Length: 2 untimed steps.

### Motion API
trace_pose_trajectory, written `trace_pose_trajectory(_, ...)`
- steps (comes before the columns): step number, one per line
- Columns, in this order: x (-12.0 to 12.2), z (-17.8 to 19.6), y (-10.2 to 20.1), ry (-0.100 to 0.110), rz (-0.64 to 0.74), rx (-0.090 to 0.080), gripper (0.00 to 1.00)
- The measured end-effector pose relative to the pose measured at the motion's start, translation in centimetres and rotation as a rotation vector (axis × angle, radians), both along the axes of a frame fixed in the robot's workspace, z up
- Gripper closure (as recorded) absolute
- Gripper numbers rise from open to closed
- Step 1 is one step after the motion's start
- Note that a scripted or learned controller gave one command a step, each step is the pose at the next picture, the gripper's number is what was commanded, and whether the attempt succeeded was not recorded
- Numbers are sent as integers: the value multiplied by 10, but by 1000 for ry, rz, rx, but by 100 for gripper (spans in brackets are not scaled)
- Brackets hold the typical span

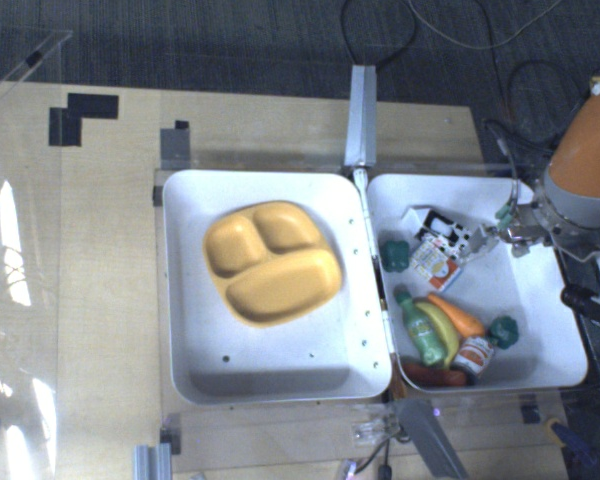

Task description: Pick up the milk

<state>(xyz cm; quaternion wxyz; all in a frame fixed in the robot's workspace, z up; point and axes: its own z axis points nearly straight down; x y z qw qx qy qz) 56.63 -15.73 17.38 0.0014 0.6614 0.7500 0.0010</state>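
The milk (435, 256) is a small white carton with red-orange print and a black-and-white patch at its upper end. It lies tilted in the upper middle of the right bin (540, 298). My gripper (483, 237) reaches in from the right, low over the bin, with its tip right beside the carton's upper right end. The view does not show whether it touches the carton. The grey wrist and orange band (592, 148) rise behind it at the right edge.
A green piece (394, 256) sits just left of the milk. Below it cluster a green bottle (426, 334), a banana (443, 324), a carrot (460, 317), broccoli (503, 330), a small can (472, 356) and a red sausage (430, 373). The left bin (190, 358) holds a yellow divided plate (271, 261).
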Motion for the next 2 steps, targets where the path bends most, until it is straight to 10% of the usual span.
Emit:
trace_pose_trajectory(1,61,-73,23,-15,117,-4,0)
trace_pose_trajectory(2,72,-76,28,-20,185,-7,0)
